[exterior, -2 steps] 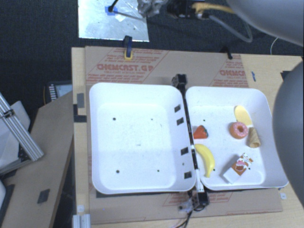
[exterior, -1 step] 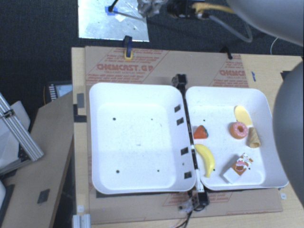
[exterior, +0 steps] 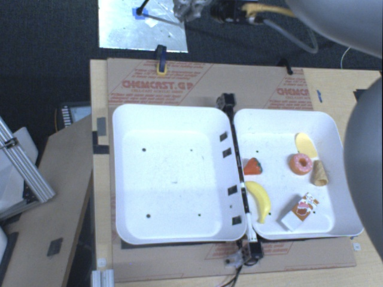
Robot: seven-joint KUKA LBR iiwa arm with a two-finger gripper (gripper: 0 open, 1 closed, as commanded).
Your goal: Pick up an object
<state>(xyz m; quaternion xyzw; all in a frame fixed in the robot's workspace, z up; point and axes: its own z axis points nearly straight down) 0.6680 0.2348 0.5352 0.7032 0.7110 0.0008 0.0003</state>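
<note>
The gripper [exterior: 192, 3] hangs at about twelve o'clock, high above the top of the bench [exterior: 72, 178], over a shiny metal sheet [exterior: 128, 23] on the dark floor. It is blurred, and I cannot tell how it is set; nothing shows in it. The grey arm [exterior: 335, 11] bulks in from one to two o'clock, with a yellow cable [exterior: 269, 9] trailing beside the wrist.

Two white bins sit side by side on a brown board printed with red letters. The left bin [exterior: 125, 220] fills the nine o'clock half. The right bin [exterior: 335, 220], toward three o'clock, holds all the things. A banana [exterior: 260, 200] lies near its left wall, at about five o'clock of the whole scene. Just above it rests a small red wedge [exterior: 252, 167]. Further to three o'clock sits a pink doughnut [exterior: 300, 163], with a pale yellow slice [exterior: 304, 142] just above it and a tan cone [exterior: 319, 173] touching its right side. Below them, near the bin's lower edge, lies a small red and white packet [exterior: 302, 211].

All of these things lie well apart from the gripper.
</note>
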